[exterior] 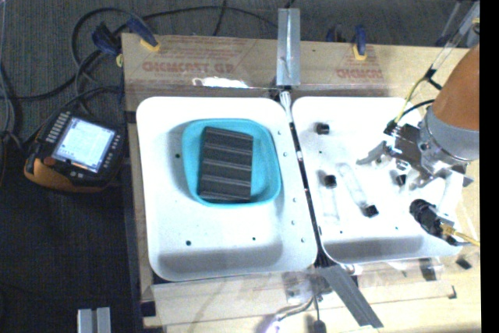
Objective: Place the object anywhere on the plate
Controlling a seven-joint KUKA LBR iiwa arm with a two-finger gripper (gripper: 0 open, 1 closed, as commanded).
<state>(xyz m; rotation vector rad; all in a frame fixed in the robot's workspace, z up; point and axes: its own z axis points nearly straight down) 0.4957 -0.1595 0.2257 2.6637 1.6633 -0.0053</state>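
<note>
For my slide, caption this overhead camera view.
Dark ribbed block rests on blue plate in left bin; gripper over right bin.

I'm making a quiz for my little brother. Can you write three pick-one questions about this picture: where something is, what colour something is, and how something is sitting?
1. Where is the plate?
A. left bin
B. right bin
C. on the floor

2. What colour is the plate?
A. red
B. blue
C. yellow

3. How is the dark ridged block sitting?
A. lying flat on the plate
B. held in the tool
C. standing beside the plate

Answers: 1 A, the plate lies in the left bin. 2 B, its rim shows light blue. 3 A, the block rests flat, while the tool is over the right bin.
</note>
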